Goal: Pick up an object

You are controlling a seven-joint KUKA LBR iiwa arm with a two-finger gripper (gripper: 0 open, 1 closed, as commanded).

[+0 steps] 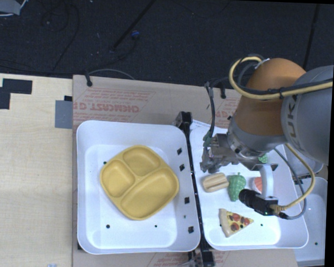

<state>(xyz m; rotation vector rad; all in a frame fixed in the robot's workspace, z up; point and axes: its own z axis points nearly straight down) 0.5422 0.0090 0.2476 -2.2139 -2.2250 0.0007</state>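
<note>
**Arm sitting low over right bin, toys bunched mid-bin**

L to R: the left bin [93,154] is lying w/ its white rim running close to the cardboard underlay's edge. A yellow divided plate [139,182] is sitting near its centre, turned at an angle, three compartments, rounded corners, smooth plastic look. Bare white floor is showing all round the plate, widest along the bottom edge and L side.

Btw the bins a black divider strip [190,176] is running top to bottom, w/ small clips on it.

The right bin [295,237] is holding the toys, all smooth moulded plastic by the look. A tan bread-roll shape [214,182] is lying near the divider side, just beside a green pepper-like piece [236,185]. An orange-red piece [257,183] is lying further R, partly hidden by a white part of the arm. A pizza slice [234,222], triangular w/ red dots, is lying apart from the rest, nearer the bottom rim, w/ open floor around it. A black cylinder w/ cable [258,203] is hanging across just above the slice.

The gripper [213,160] is hovering at the bin's upper L area, right above the roll; dark metal, cluttered w/ cables. Fingers: can't tell how far apart, and nothing is visibly btw them. Arm's orange band and grey body are covering the bin's top R part, so little free room there.
</note>
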